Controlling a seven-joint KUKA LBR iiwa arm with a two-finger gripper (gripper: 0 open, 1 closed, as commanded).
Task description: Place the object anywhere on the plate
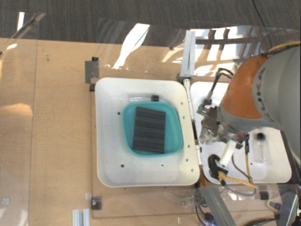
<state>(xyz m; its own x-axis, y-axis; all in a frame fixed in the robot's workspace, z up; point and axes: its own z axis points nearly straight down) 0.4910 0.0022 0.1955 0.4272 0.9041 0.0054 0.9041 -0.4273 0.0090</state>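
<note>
A teal plate (175, 136) lies in the left bin (108, 140). A dark grey ribbed block (149, 130) rests flat on the middle of the plate. Just behind the plate lies a clear tube with a black cap (142, 98). My gripper (214, 126) hangs over the left part of the right bin (282, 171), beneath the grey and orange wrist, which hides most of it. It is apart from the plate, on the other side of the wall between the bins.
A small clear vial with a dark cap (260, 145) lies in the right bin, to the right of the gripper. The arm (263, 88) covers much of that bin. Wooden bench surface (47, 126) extends to the left of the bins.
</note>
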